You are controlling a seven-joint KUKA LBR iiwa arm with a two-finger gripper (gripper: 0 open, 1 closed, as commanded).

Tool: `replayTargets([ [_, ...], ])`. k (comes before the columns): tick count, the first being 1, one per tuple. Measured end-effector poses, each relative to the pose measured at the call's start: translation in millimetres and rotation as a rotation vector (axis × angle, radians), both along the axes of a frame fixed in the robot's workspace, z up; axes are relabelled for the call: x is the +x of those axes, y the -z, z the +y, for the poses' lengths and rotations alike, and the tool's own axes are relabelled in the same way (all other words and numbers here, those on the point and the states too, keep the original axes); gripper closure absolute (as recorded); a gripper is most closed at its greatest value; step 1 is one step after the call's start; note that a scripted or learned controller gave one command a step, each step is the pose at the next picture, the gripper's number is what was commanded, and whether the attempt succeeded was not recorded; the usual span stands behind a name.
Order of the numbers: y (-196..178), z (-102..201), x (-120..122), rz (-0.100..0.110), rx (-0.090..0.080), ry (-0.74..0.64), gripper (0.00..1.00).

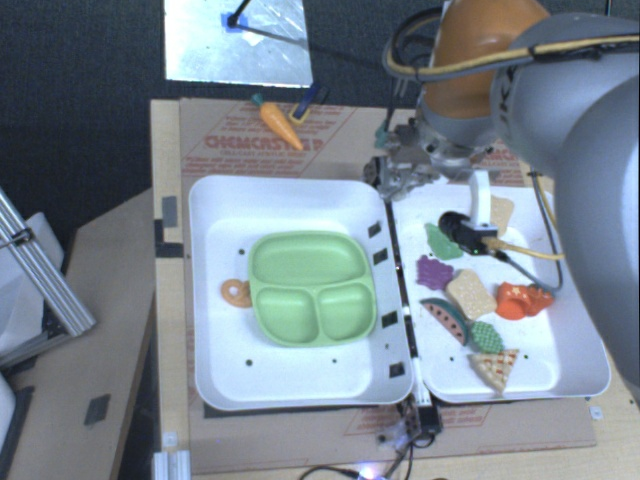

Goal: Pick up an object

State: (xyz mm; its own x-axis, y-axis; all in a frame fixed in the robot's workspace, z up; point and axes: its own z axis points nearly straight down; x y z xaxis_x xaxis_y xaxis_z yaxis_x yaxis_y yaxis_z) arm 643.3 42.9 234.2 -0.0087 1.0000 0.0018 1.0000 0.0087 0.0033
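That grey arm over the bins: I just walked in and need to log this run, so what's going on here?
The arm reaches in from the right with its gripper at the far edge where the two white bins meet. Nothing is visibly held. The right bin carries toy food: a slice of bread, a watermelon slice, a pizza slice, purple grapes and an orange-red piece. The left bin holds a green divided tray and a small pretzel. A toy carrot lies on the cardboard behind.

A green divided tray (308, 286) sits in the left bin (215, 368). A toy carrot (279, 125) lies on the table's far edge, beside a silver sheet (200, 38).
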Motion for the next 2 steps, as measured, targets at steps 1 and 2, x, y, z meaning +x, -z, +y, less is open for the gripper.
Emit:
replayTargets([
  [1, 19.6, -6.1, -6.6, 0.004, -0.002, 0.008, 1.00],
  [2, 16.7, -6.8, -9.1, 0.002, -0.002, 0.008, 1.00],
])
